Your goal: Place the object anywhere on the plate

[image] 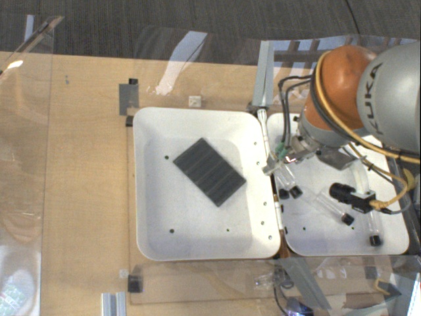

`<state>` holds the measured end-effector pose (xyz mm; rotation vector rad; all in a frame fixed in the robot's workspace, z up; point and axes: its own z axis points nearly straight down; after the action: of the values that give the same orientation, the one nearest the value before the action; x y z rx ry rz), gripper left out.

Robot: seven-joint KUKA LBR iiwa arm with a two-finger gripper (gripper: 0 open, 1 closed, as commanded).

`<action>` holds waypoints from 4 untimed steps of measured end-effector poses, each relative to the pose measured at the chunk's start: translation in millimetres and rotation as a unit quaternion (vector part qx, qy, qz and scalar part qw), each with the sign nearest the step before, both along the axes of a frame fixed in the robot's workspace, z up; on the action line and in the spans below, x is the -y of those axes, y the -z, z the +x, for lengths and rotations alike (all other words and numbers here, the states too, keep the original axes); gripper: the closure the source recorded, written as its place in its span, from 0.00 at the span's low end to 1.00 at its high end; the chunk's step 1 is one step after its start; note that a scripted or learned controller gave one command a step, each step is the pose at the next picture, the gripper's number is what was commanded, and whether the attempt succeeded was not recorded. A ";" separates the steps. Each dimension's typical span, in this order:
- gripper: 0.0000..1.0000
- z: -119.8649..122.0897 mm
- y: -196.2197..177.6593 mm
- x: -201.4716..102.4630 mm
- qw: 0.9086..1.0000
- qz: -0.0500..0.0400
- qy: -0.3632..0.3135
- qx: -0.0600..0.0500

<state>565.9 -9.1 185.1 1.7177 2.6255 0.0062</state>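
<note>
A robotics lab: KUKA arm [378,84] over bench [72,176] with white bins [148,196]

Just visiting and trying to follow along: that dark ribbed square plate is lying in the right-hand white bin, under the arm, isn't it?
Not quite. The dark ribbed plate lies in the left-hand white bin, turned cornerwise, well away from the arm. The arm hangs over the right-hand bin, as the camera view shows.
</note>
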 end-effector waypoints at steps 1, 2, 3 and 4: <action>1.00 1.5 -0.5 -14.6 0.999 0.000 -0.033 0.001; 1.00 -1.2 -0.2 -27.6 0.998 0.000 -0.055 0.000; 1.00 0.5 -0.8 -41.2 0.998 0.000 -0.070 0.001; 1.00 -5.4 -0.2 -79.7 0.994 0.000 -0.106 0.001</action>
<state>560.5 70.5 185.3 1.4295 2.7921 0.0071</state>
